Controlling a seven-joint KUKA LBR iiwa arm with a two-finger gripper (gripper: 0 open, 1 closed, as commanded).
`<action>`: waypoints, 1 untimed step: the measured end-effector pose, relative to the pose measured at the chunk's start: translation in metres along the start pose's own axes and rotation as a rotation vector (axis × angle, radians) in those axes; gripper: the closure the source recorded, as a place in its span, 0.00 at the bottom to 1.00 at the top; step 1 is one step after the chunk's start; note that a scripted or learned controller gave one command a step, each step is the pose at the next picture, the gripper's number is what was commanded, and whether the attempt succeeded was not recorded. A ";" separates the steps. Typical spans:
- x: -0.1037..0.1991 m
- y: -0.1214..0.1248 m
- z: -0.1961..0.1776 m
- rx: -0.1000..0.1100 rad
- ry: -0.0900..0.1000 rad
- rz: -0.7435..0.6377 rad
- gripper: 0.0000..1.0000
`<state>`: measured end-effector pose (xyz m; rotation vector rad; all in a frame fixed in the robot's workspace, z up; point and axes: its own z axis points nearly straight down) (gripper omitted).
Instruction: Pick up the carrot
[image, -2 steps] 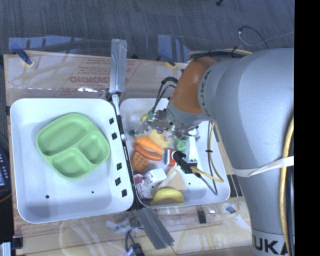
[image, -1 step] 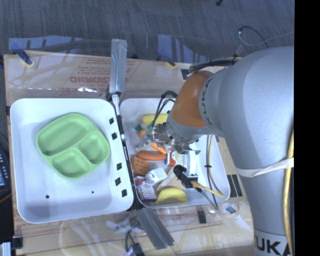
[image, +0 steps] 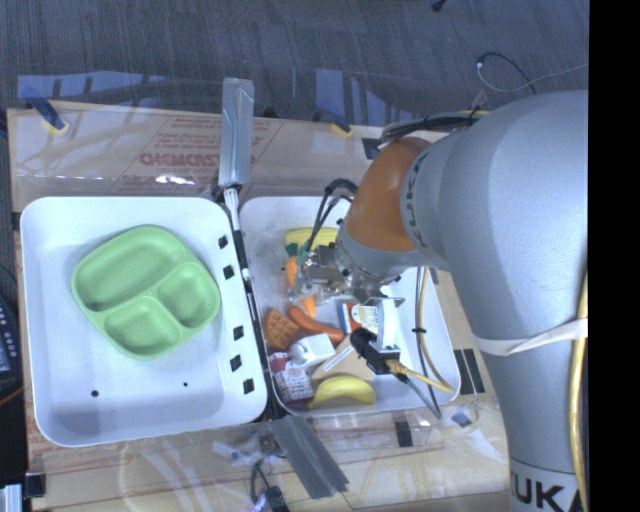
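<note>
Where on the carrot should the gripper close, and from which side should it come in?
Probably on the carrot's thick mid-body, from above, fingers across its width. It lies flat and slanted in the right bin, thick end beside the waffle-like cracker; the far end runs under the gripper. Packets and a banana crowd its lower side, so a side approach looks blocked.

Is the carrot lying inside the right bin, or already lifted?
Inside: the carrot lies on the right bin's floor among other items, below the gripper.
</note>
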<state>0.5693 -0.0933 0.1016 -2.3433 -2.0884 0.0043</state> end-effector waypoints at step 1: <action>0.002 0.001 -0.114 -0.004 0.001 0.032 1.00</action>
